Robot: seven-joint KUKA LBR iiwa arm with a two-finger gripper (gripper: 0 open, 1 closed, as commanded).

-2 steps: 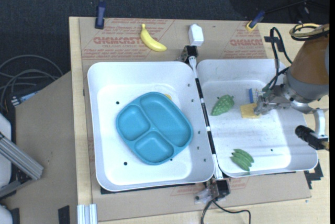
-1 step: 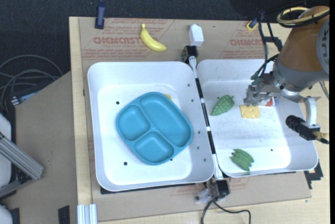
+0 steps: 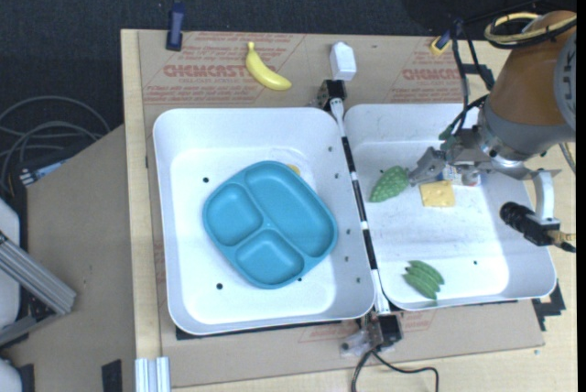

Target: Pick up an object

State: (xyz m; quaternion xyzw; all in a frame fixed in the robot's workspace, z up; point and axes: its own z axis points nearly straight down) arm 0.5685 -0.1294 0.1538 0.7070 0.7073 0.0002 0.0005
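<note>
1. Now the hand point(image 3: 438, 168) of the grey arm with the orange band is low inside the right shallow white bin point(image 3: 522, 280), near its back part. It is between the bumpy green leaf-shaped toy point(image 3: 389, 183) and the flat yellow square piece point(image 3: 438, 194), just beside both.
2. I cannot tell if the hand is apart or together, because its tips are too small and dark against the bin. Nothing is clearly seen between them.
3. A second green pod-shaped toy point(image 3: 423, 277) lies near the front wall of the same bin, well apart from the hand.
4. To do this step well, I think the hand should center over one object, probably the green leaf-shaped toy, and close only when the toy is really between the tips.
5. The flat yellow piece looks thin, so it may be hard to catch from the floor of the bin.
6. The divider wall between the bins is near the leaf toy, so room on that side is small. The middle of the right bin is open for lifting.
7. The left white bin point(image 3: 183, 289) holds a blue three-part plastic tray point(image 3: 267, 222), and a yellow toy banana point(image 3: 265, 70) lies on the tabletop point(image 3: 151, 70) behind.
</note>
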